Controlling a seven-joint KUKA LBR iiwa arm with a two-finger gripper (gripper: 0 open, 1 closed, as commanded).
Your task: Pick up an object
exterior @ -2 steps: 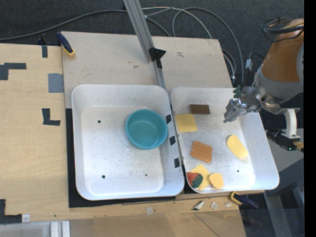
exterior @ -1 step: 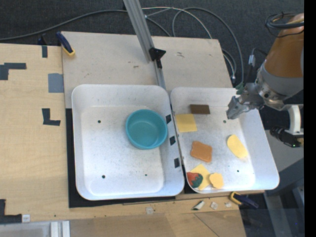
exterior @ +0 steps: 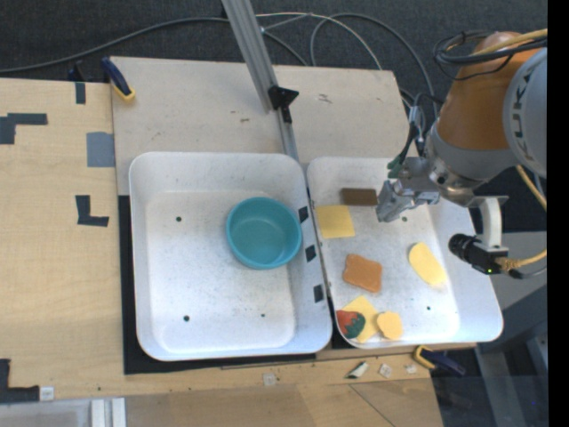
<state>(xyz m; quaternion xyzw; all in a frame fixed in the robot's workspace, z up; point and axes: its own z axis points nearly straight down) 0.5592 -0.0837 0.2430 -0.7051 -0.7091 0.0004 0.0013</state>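
In the right bin (exterior: 462, 323) lie a brown block (exterior: 358, 197), a pale yellow square (exterior: 335, 221), an orange-brown slab (exterior: 363, 273), a yellow oval piece (exterior: 427, 264), and a small cluster of yellow, red and green pieces (exterior: 364, 320). A teal bowl (exterior: 262, 231) sits in the left bin (exterior: 178, 310). My gripper (exterior: 391, 208) hangs over the back of the right bin, just right of the brown block. Nothing shows between its fingers.
A slanted metal pole (exterior: 253, 43) rises from behind the bins. Cables (exterior: 356, 34) lie on the dark floor at the back. A blue and yellow clamp (exterior: 117, 78) sits at the board's far left corner. The arm's body (exterior: 484, 114) overhangs the right bin's back right.
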